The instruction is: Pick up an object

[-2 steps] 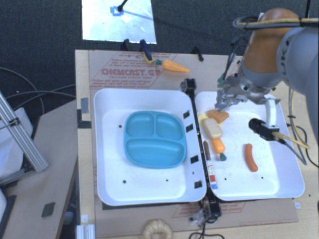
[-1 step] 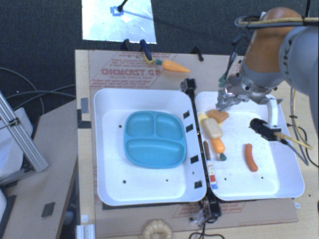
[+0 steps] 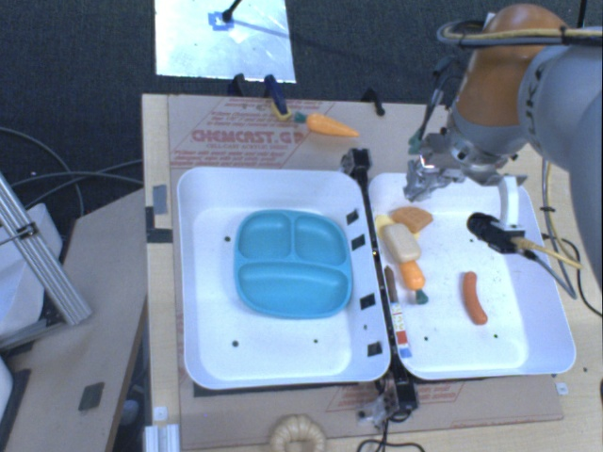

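Judging by the layout, the step is lining up over a pick in the right bin [image 3: 542, 351]. The gripper [image 3: 421, 188] hangs at the bin's far-left corner, nothing between its fingers; open or shut, can't tell from this angle. Nearest target is the tan wedge [image 3: 412, 218], just below the tips & slightly toward the cam. To do it well: drop straight down, centre the wedge between the fingers, keep off the bin wall & the divider to the left.

The wedge looks flat, small, orange-tan, prob. a toy food bit, so the fingers likely need to go right down to the floor. It touches the cream block [image 3: 399, 243], w/ a small carrot [image 3: 413, 276] just past that. The sausage [image 3: 474, 298] lies well apart, lower right.
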`<action>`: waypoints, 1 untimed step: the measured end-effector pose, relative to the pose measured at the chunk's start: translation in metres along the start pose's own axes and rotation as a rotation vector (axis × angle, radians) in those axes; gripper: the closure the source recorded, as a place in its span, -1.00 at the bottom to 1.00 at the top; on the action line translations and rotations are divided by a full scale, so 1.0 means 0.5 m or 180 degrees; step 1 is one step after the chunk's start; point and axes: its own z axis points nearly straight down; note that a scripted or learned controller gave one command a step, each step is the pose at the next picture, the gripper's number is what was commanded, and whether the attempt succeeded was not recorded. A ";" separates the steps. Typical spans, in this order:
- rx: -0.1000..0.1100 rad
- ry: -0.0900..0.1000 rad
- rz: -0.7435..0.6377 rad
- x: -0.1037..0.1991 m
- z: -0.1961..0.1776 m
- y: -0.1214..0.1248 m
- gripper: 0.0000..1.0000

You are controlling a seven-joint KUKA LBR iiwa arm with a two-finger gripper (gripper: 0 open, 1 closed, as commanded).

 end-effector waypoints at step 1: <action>0.0003 0.0000 0.0017 -0.019 -0.023 -0.016 1.00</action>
